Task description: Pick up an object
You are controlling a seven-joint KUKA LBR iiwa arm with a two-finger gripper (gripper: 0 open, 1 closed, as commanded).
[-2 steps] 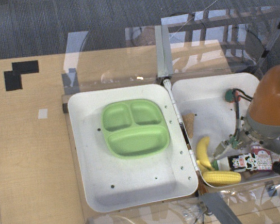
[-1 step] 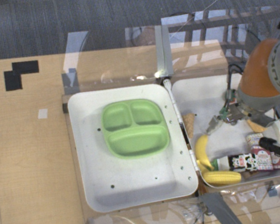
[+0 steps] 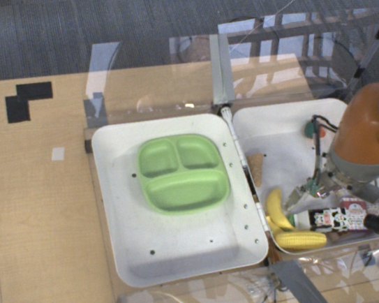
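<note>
The right bin [image 3: 279, 134] holds two yellow bananas: one [image 3: 276, 210] lies curved against its left wall, the other [image 3: 300, 240] lies along its front edge. A small carton [image 3: 337, 217] with a black-and-white cow print and a red end lies just right of them. A small brown cone-like piece [image 3: 257, 167] rests near the divider. My gripper [image 3: 307, 192] hangs low in the right bin, right of the upper banana and just above the carton. The grey arm with its orange band [image 3: 363, 132] hides the bin's right side.
In the left bin [image 3: 121, 193] a green divided plate [image 3: 181, 172] lies near the middle. A metal rail [image 3: 240, 168] separates the two bins. Clear panels stand behind the bins, and cables trail at the front right.
</note>
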